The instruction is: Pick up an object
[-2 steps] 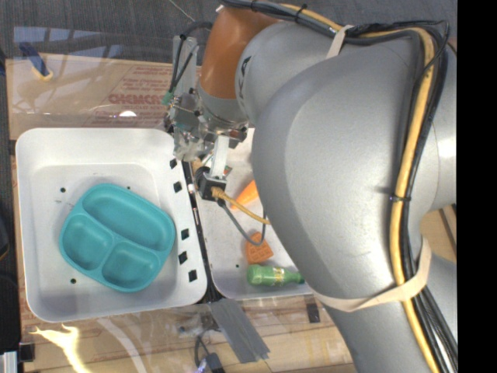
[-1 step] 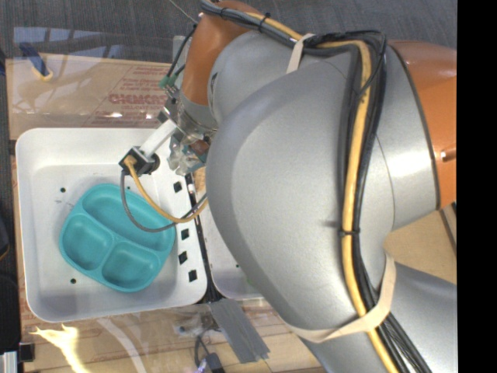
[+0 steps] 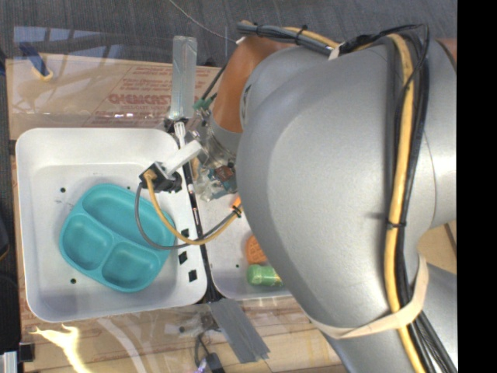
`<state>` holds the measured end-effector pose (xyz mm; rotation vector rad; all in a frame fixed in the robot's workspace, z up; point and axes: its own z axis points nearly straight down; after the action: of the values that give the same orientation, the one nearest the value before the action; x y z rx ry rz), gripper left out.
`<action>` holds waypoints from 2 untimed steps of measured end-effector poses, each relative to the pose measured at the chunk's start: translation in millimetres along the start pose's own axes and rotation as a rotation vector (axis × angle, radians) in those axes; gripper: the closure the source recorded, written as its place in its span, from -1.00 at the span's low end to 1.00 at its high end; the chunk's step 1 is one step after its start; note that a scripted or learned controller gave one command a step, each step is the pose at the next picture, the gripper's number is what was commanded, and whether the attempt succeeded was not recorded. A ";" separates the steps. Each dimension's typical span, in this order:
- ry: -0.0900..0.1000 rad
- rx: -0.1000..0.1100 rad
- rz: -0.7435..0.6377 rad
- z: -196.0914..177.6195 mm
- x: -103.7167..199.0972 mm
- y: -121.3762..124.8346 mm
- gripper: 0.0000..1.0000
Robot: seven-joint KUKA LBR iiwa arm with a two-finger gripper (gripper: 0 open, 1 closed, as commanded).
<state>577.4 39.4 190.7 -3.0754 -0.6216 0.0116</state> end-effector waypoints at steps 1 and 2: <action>0.002 -0.001 0.158 1.1 -36.9 -67.8 1.00; 0.001 -0.001 0.161 0.8 -81.8 -67.3 1.00</action>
<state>475.9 69.6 190.8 -3.1163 -0.3718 0.0097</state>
